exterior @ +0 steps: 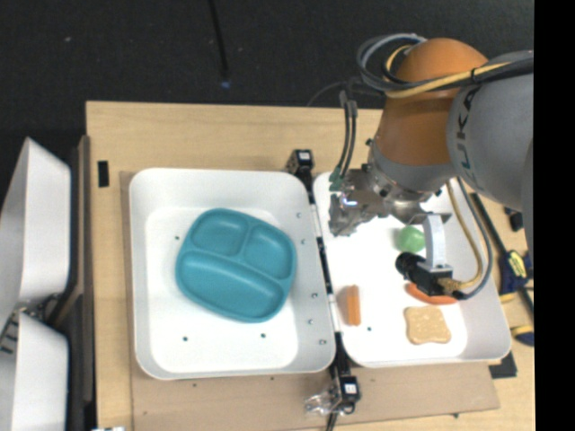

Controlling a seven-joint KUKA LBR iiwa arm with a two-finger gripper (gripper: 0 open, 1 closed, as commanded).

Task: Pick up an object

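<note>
While the grey arm (490, 106) reached in from the right, its gripper (346, 214) sat low over the upper-left corner of the right bin (467, 348), next to the divider between bins. Finger state: cannot tell, hidden under the wrist and orange band (422, 106); nothing seen held. Right bin had an orange carrot piece (351, 304) near its left wall, a tan toast-shaped piece (426, 325) lower right, and a green object (411, 238), partly covered by the gripper body. Left bin (153, 330) held a teal divided plate (236, 264), lying flat at centre.
</note>
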